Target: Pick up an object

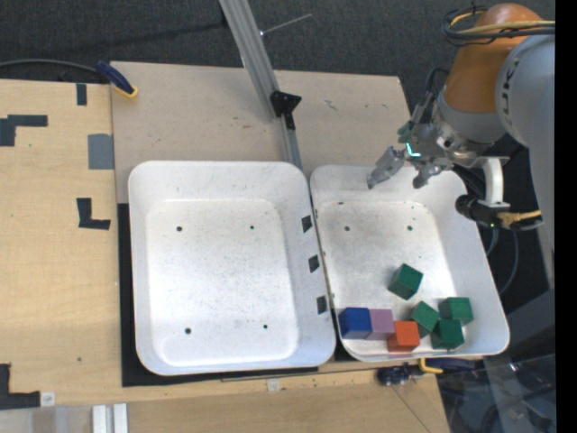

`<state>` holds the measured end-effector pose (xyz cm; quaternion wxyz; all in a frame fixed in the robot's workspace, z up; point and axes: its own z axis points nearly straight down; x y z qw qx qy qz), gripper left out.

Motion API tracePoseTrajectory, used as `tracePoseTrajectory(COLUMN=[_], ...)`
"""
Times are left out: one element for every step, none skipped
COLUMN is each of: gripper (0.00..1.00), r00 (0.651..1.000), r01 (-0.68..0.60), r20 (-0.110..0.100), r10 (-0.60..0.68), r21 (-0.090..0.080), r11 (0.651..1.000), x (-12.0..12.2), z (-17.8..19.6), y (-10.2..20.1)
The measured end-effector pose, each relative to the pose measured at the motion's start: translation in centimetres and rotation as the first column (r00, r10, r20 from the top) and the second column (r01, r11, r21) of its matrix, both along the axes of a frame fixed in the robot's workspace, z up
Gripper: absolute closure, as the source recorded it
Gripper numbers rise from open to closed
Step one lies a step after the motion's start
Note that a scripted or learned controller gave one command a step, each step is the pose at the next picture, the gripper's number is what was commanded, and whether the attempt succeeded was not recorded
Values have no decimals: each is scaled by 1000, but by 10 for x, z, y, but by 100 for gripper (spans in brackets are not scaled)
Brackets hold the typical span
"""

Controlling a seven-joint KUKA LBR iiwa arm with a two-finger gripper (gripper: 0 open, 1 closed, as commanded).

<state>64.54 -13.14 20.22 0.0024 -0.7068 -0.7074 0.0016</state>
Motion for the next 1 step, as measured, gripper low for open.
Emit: tracePoseTrajectory(gripper=[0], r00=[1000], r01=[-1], r20=[4], r10=[1], r21=[-2], r11=[1000], x=[1], z=[3], y=[0])
